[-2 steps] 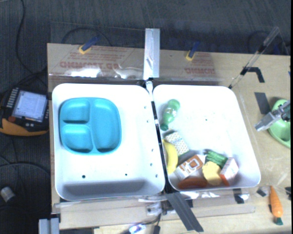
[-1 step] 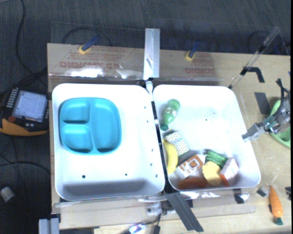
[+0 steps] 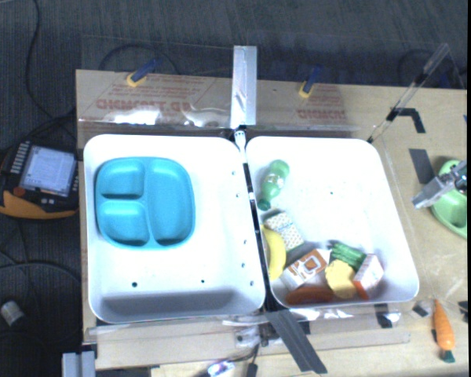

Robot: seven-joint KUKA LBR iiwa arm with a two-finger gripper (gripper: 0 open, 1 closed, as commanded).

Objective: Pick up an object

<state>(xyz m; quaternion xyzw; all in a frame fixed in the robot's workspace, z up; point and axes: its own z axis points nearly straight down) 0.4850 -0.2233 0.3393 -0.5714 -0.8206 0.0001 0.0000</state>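
Gripper [image 3: 439,185], as far as the grey piece at the right edge can be read, is sitting outside both bins, over the surface [image 3: 392,332] and touching a green item [image 3: 458,204]. Whether it is apart or together cannot be told, and nothing is showing in its grasp.

Objects for picking are lying in the right bin [image 3: 337,175]. A green bottle [image 3: 272,181] is resting against the bin's left wall near the far end. The others are crowding the near left corner:
- A banana [image 3: 273,253] is lying along the left wall.
- A checkered packet [image 3: 287,230] is touching the banana.
- An orange-and-white carton [image 3: 308,269] is leaning beside a yellow piece [image 3: 339,278].
- A red-and-white box [image 3: 369,273] is sitting furthest right.

A blue divided plate [image 3: 145,201] is occupying the left bin [image 3: 173,289]. An orange carrot-shaped item [image 3: 443,333] is lying on the surface near the right bin's near corner.
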